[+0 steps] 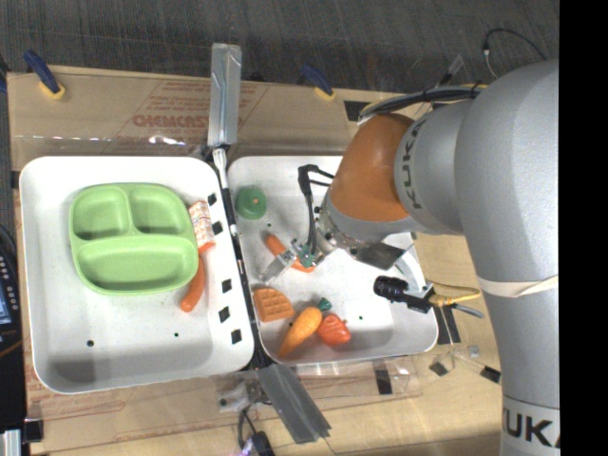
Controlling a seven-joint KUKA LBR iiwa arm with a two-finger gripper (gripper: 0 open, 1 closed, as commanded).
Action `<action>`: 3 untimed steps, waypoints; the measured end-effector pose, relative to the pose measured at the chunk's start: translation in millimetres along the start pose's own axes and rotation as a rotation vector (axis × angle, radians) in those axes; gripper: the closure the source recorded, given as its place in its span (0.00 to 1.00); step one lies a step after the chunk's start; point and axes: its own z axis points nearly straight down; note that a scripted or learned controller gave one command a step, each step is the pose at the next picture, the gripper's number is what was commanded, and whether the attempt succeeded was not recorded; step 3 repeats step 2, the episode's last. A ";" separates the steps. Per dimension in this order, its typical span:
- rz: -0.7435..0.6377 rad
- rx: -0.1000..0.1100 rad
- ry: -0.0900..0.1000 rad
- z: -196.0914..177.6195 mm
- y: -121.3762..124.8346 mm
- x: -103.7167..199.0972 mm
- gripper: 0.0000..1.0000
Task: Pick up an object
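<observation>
Looming largest in my view, the grey arm [503, 207] crosses in from the right, its orange band [372, 174] hanging over the right bin [418, 335]. I see the end effector [302, 253] low in that bin, its tips at a small orange piece [276, 245]. I cannot tell whether it is open or closed, nor whether anything sits in it.

Candidate objects in the right bin: the orange piece at the tips, a green round item [251, 202] near the back left corner, a waffle-like piece [272, 304], a toy carrot [302, 328] and a red-orange fruit [333, 329] clustered at the front wall. In the left bin [38, 283] lie a green divided tray [133, 238], an orange sausage-like piece [194, 288] and a small striped packet [200, 224].

Risk, in my judgement: the orange piece is small and lies flat, so a closure could skid off it or nudge it away. The divider between the bins [233, 283] stands near on the left, limiting sideways approach. Open floor lies to the right of the tips, mid-bin, and lifting straight up looks the cleanest exit.
</observation>
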 end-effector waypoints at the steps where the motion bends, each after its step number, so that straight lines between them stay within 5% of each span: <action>1: -0.005 0.001 0.001 -9.4 0.6 0.1 1.00; 2: 0.193 -0.002 -0.003 -102.0 68.9 -7.6 1.00; 3: 0.193 -0.002 -0.003 -102.0 68.9 -7.6 1.00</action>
